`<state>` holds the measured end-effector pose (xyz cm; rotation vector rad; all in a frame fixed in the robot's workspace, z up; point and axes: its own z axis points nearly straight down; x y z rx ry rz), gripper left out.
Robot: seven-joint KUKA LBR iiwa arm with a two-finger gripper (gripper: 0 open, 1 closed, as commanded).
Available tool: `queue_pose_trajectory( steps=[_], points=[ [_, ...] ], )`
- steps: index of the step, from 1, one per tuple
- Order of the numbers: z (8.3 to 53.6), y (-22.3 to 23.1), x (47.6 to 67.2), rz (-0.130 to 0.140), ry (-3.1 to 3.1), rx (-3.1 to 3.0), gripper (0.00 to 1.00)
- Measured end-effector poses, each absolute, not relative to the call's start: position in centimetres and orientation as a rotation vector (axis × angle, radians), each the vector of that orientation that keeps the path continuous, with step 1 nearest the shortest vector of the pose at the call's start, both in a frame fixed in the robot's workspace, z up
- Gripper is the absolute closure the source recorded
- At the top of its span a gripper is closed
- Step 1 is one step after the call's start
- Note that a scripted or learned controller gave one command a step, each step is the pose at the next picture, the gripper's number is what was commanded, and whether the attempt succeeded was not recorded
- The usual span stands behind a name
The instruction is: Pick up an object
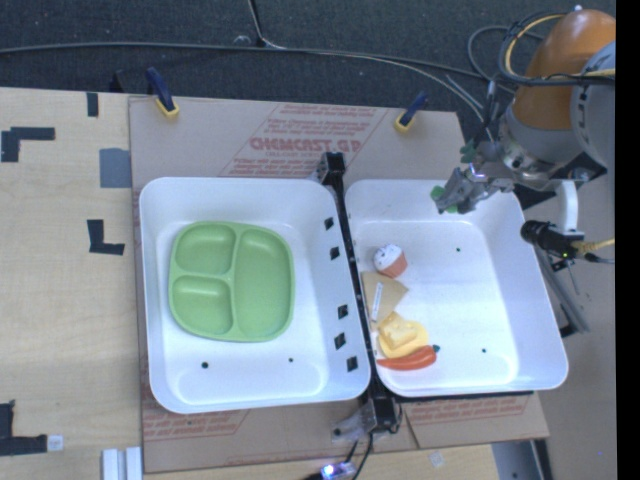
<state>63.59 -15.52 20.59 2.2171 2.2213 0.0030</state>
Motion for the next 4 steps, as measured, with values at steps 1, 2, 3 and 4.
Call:
queue_pose_trajectory(
  steps=[1, 2, 3, 4],
  points=[
    [21.1, -15.5, 63.6, 0.000, 2.223, 2.220, 1.00],
    [21.0, -9.4, 61.9, -0.001, 2.229, 2.217, 1.00],
    [21.1, -4.3, 59.1, -0.002, 2.229, 2.219, 1.00],
    [20.3, 0.7, 57.6, -0.004, 2.228, 2.219, 1.00]
  ],
)
